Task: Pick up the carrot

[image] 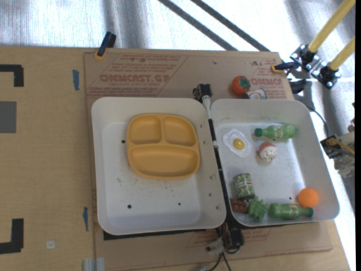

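Tool state: cannot tell. Likeliest carrot: the orange, green-topped piece (pixel 241 86) on the surface just outside the right bin (pixel 323 161). Confirm it, then descend centred from above.

Yellow stand legs (pixel 337 17) run out past the top right corner — upper ends cut off. Small item (pixel 256 94) beside the tomato toy (pixel 241 85) — too small to identify.
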